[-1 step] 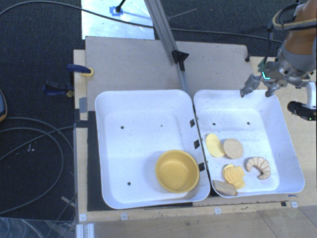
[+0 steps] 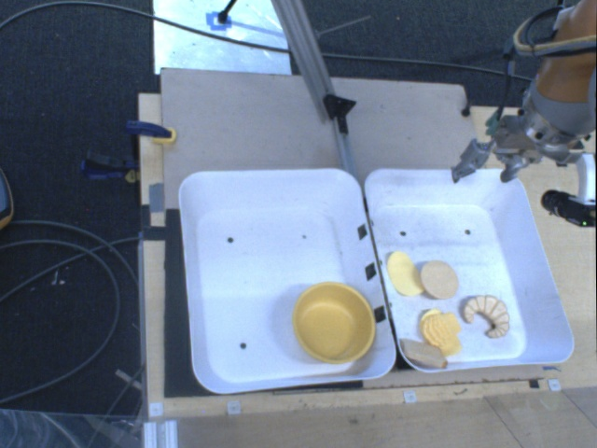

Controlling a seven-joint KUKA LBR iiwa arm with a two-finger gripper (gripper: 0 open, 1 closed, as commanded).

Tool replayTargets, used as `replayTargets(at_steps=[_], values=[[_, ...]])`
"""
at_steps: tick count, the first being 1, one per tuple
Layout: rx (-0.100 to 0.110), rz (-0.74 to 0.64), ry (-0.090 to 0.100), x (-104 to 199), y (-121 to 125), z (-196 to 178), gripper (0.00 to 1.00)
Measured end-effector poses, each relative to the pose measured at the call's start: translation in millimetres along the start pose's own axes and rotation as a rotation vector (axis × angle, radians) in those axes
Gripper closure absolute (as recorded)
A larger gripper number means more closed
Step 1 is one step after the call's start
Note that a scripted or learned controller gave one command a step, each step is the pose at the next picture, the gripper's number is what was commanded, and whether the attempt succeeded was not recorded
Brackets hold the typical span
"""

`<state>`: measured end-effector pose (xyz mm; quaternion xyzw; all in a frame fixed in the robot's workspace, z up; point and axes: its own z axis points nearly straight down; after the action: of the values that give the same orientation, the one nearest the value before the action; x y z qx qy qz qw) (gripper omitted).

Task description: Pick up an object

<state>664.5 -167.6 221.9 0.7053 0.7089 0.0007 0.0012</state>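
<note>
We find the candidates for picking all lying in the right bin (image 2: 527,241), clustered toward its near left corner: a pale yellow oval slice (image 2: 404,273) touching a tan round disc (image 2: 438,279), a croissant-shaped piece (image 2: 488,315) off to their right, a ridged yellow piece (image 2: 441,331) below them, and a tan wedge (image 2: 423,352) against the bin's front wall. None of them is lifted or disturbed, as far as we can see; each rests flat on the white floor of the bin.

In the left bin (image 2: 224,203) we see a yellow bowl (image 2: 334,321) standing upright near the front right corner, just beside the divide between the bins.

The gripper (image 2: 490,163) hangs above the far rim of the right bin, well apart from the cluster. Its two fingers are spread and nothing sits between them.

We judge the task as barely begun: nothing is grasped, and no object has left the bin floor. What is left, in our reading, is nearly everything: bringing the spread fingers over one piece, descending, closing, and lifting it clear.
</note>
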Motion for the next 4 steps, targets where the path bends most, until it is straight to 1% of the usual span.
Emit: replayTargets(at_steps=[1, 2, 3, 4], values=[[0.001, -0.002, -0.001, -0.6, 4.2, 40.6, 0.00], [0.001, -0.003, -0.001, -3.4, 10.3, 99.4, 0.00], [0.001, -0.004, -0.001, -3.0, 11.2, 131.1, 0.00], [-0.003, -0.006, -0.003, -3.3, 12.4, 118.6, 1.00]])
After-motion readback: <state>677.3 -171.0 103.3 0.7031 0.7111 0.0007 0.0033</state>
